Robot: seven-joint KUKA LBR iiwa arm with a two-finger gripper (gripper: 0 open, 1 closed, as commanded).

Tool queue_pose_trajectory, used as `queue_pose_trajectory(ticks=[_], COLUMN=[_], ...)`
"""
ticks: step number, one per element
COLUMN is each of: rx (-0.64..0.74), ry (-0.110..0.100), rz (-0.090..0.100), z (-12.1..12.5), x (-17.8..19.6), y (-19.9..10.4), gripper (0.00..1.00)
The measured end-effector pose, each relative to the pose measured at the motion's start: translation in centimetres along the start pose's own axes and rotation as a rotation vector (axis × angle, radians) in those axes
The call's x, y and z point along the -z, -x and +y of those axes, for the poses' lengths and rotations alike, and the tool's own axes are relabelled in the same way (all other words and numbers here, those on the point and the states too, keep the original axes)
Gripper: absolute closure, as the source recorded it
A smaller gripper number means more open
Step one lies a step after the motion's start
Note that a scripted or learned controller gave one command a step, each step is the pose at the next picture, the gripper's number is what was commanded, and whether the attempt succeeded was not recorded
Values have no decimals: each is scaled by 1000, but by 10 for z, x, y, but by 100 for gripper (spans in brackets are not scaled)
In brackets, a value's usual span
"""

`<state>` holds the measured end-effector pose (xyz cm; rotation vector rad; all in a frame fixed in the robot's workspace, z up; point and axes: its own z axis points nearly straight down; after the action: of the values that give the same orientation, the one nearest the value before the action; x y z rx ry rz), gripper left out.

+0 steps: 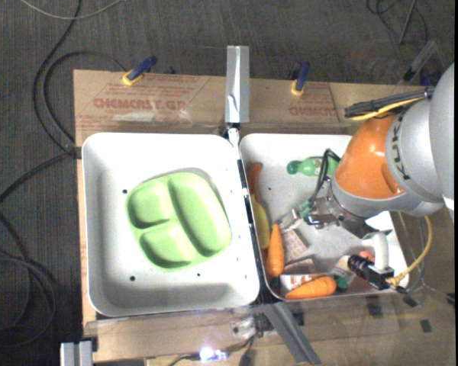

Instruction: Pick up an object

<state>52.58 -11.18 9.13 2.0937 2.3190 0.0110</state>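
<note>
Reading "KUKA" [399,152] on the arm [412,155], "CHEMCAST GT" on cardboard [141,106]

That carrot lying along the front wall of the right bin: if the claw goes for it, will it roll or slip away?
The carrot looks rigid and tapered, so it would probably roll in an arc if nudged sideways. Its smooth, rounded skin could slip from a pinch near the thin tip. It lies close against the right bin's front wall, which may stop it rolling that way but crowd the claw.
</note>
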Motion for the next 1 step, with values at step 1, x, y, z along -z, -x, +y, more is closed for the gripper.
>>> queue_pose_trajectory(ticks=[1], rx=[125], ry=[-2], rz=[2], z=[112], x=[-3], y=[10], gripper=[0])
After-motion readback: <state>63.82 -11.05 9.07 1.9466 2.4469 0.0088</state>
